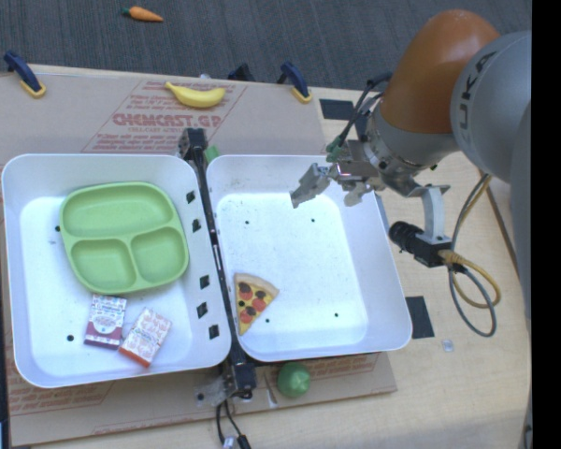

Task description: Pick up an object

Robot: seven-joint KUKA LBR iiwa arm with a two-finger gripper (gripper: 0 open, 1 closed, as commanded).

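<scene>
My gripper (329, 193) hangs over the far right part of the right bin (379, 279), open with nothing between its fingers. A toy pizza slice (252, 299) lies in that bin near its front left corner, well apart from the gripper. In the left bin (19, 279) sits a green divided plate (123, 235). In front of the plate lie two small packets, a dark red one (106, 321) and a lighter red one (146, 336).
A yellow banana (196, 93) lies on the cardboard behind the bins. A green ball (294, 379) rests outside the right bin's front edge. An orange carrot (145, 13) is on the floor far back. A black divider (206, 251) runs between the bins. Cables (472, 283) hang at the right.
</scene>
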